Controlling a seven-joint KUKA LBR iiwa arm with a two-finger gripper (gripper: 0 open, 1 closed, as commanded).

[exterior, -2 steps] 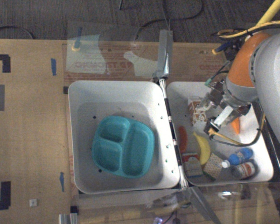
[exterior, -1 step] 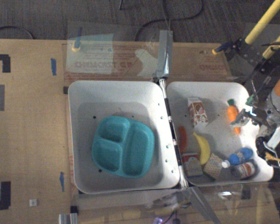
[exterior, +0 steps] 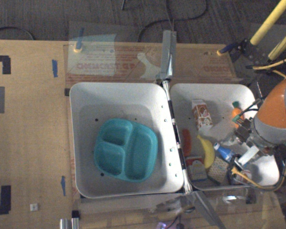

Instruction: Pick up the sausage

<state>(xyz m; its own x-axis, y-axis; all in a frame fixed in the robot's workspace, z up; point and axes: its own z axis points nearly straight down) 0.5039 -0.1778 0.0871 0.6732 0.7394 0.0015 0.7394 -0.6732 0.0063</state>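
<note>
1. The sausage (exterior: 186, 142) lies in the right bin (exterior: 181, 95), tight against that bin's left wall, a slim red-orange piece running lengthwise along it. The banana (exterior: 208, 150) lies just beside it, with the small carton (exterior: 201, 114) a little further toward the counter's far edge.
2. The gripper (exterior: 242, 152) sits low at the right side of the same bin, among a blue-capped item (exterior: 225, 152) and other clutter, apart from the sausage.
3. The grasp probably works best with the fingers straddling the sausage across its narrow width, clear of the bin wall and the banana.
4. I cannot tell how far apart the fingers stand, nor whether they have hold of anything; the wrist and clutter hide them.
</note>
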